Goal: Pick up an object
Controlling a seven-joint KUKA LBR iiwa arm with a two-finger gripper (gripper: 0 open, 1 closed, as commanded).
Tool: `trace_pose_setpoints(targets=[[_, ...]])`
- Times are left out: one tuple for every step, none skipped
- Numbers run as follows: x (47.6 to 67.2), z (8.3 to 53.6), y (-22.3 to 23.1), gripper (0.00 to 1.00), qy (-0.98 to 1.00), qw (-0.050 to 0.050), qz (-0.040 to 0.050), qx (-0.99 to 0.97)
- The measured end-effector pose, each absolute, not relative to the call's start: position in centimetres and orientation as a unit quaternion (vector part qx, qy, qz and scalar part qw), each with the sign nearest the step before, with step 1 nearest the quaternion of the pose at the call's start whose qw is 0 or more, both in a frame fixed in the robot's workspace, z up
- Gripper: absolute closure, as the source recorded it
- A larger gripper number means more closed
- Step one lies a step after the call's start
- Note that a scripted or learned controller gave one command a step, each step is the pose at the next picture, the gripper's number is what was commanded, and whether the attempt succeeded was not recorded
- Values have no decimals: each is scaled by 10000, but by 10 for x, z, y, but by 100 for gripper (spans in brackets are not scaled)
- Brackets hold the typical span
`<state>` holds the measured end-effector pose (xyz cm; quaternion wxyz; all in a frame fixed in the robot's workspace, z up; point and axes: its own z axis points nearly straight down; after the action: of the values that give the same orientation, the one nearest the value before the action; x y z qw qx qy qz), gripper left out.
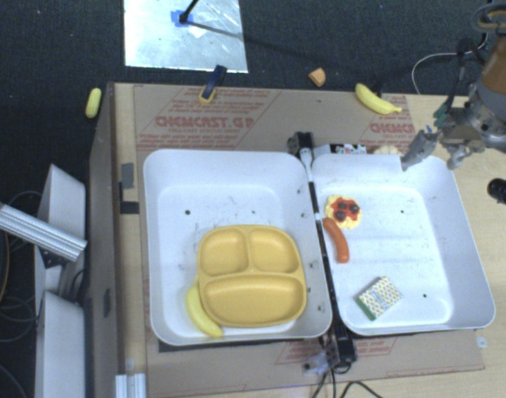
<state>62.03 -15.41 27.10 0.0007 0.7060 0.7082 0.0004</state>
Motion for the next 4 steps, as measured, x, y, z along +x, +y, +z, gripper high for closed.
trace_pose_setpoints(targets=[[612, 184, -90, 0, 7088, -8, 1, 7054], [614, 95, -98, 0, 7077, 13, 11, 7065], [614, 106, -99, 100, 7078, 23, 17, 7064], [614, 106, -99, 0, 7078, 21, 16, 7064]])
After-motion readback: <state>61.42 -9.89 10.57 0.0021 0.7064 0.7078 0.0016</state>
